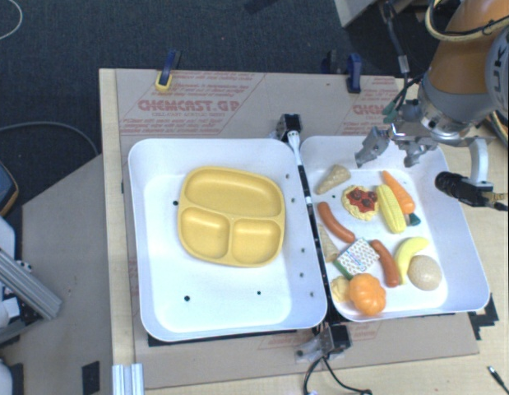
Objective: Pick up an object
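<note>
We are looking down on a brown board (238, 97) printed in red with "CHEMCAST GP", the lettering repeating partly at the right. The grey arm's two-finger gripper (392, 148) is hovering over the far edge of the right-hand shallow white bin (460, 245), its metal fingers (371, 149) standing spread apart with nothing between them. Below it we are seeing toy food lying in that bin: a small round pizza with red topping (360, 202), an orange carrot (398, 191) beside a yellow corn cob (391, 208), two reddish sausages (335, 221), a yellow banana (409, 252) and an orange pumpkin (367, 293). The left-hand white bin (155, 286) is carrying a yellow three-compartment plastic plate (231, 216).
</note>
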You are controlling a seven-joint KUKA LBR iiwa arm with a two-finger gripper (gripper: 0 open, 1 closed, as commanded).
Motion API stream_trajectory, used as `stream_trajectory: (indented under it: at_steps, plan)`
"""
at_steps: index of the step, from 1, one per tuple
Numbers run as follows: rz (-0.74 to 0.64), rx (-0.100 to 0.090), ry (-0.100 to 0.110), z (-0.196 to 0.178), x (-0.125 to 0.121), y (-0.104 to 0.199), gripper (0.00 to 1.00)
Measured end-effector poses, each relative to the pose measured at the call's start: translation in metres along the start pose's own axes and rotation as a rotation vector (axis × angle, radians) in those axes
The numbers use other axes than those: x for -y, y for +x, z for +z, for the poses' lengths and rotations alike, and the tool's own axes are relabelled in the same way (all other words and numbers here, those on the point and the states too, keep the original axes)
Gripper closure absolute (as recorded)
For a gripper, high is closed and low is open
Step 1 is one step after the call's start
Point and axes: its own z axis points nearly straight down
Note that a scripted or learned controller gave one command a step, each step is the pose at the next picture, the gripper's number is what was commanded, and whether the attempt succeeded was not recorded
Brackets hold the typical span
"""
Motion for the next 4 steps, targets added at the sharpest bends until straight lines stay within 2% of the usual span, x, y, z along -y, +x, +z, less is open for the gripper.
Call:
stream_trajectory:
  at_steps: [1,2,4]
  plan:
    - [-0.002,0.001,-0.013,-0.007,-0.003,0.000,0.00]
    - [-0.003,0.000,-0.007,0.037,-0.001,0.006,0.00]
    - [-0.002,0.000,-0.008,0.130,0.002,-0.001,0.00]
